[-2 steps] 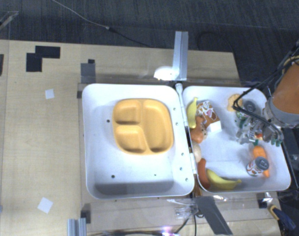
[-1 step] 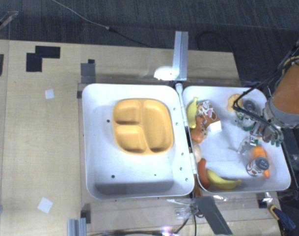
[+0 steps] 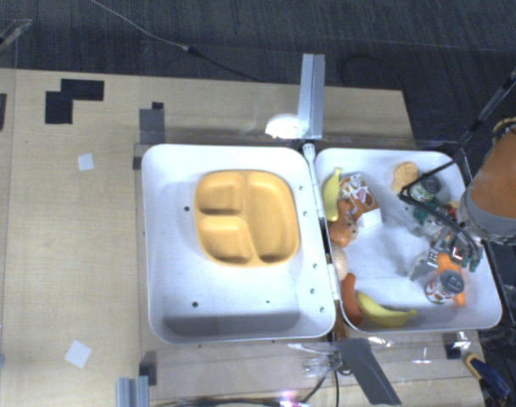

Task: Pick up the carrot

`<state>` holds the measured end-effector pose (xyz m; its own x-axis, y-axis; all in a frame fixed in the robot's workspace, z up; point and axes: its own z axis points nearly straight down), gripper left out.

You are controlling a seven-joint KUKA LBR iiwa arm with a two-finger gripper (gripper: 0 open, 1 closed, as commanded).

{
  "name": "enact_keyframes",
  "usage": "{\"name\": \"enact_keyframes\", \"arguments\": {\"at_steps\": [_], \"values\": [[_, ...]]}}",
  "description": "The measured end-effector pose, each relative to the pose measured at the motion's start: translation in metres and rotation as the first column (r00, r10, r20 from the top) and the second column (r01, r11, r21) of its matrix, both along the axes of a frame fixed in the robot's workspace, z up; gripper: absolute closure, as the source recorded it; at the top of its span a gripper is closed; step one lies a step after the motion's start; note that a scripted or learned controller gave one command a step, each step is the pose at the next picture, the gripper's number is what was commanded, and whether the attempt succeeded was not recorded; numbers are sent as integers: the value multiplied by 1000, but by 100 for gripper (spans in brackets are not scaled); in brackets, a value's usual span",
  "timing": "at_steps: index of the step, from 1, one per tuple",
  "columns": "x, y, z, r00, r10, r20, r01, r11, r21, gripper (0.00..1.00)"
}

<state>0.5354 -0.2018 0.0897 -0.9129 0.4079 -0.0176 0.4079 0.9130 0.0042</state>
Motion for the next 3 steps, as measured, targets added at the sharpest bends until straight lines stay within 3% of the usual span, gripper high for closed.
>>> {"name": "enact_keyframes", "arguments": {"at_steps": [1, 2, 3], "values": [[3, 1, 13, 1000, 4, 6, -4, 1000, -1, 100], [-42, 11, 1, 985, 171, 3, -171, 985, -7, 100], [-41, 24, 2, 920, 391, 1, -391, 920, -14, 100]]}}
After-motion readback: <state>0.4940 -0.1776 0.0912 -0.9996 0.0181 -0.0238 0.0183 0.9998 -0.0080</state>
